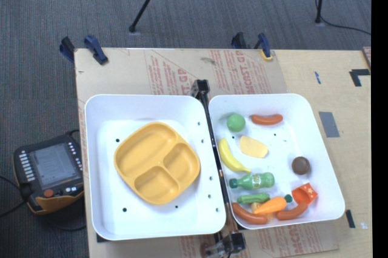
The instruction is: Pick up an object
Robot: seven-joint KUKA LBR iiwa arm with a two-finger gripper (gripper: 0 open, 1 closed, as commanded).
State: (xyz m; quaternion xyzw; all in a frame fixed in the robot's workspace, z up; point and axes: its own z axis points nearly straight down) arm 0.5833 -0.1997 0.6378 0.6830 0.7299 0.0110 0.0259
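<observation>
Hand open or closed: cannot tell. No object looks picked yet. The banana (230, 155), green bottle (253, 180) and carrot (270, 205) lie in the toy bin (285, 142) beside the yellow plate (157, 162). The whole pick remains.

Arm out of frame

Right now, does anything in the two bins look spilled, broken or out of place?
Nothing stands out. The yellow plate lies flat in the left bin, and the toy foods sit inside the right bin, somewhat piled near its front edge.
</observation>
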